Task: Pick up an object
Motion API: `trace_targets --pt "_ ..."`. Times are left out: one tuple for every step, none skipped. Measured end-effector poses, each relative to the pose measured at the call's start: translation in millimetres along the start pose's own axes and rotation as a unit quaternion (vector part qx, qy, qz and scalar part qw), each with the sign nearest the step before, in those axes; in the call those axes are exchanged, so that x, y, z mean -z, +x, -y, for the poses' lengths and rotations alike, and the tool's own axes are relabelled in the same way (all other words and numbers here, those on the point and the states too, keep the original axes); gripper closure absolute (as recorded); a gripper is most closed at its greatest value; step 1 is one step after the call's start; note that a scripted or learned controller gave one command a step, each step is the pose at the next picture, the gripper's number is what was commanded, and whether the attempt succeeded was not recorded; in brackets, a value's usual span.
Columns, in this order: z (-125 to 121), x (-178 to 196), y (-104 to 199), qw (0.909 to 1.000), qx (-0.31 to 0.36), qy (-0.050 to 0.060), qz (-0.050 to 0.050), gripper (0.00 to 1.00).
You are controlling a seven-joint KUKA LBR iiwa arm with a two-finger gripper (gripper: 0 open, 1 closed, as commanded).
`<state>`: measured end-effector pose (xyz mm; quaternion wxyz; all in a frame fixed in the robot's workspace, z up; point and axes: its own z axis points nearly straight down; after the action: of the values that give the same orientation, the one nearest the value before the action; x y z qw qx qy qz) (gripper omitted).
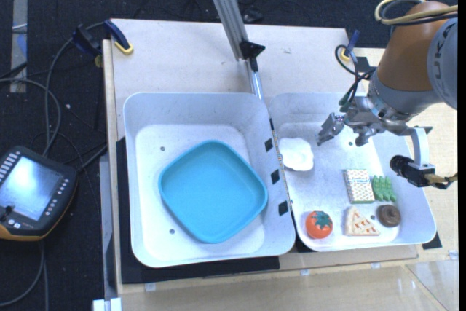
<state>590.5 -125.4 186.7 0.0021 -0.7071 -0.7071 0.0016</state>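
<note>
The right bin (313,109) holds several small objects. A white rounded piece (296,154) lies near its left wall. Toward the front lie a checkered block (357,184), a green ridged piece (383,188), a brown ring (389,215), a red tomato (318,224) and a tan wedge (360,222). My gripper (342,133) hangs over the bin's middle, just right of and behind the white piece. It is open, its fingers are spread, and nothing is between them.
The left bin (145,120) holds a large blue square dish (211,191). A slanted metal pole (229,4) ends at the wall between the bins. A black part (411,170) of the arm overhangs the right bin's right side. A teach pendant (29,189) lies off the bench at left.
</note>
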Motion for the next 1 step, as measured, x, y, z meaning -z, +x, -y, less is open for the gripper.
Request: trace_targets --pt "10.2 -53.5 3.7 1.0 0.0 0.0 0.0 0.0"
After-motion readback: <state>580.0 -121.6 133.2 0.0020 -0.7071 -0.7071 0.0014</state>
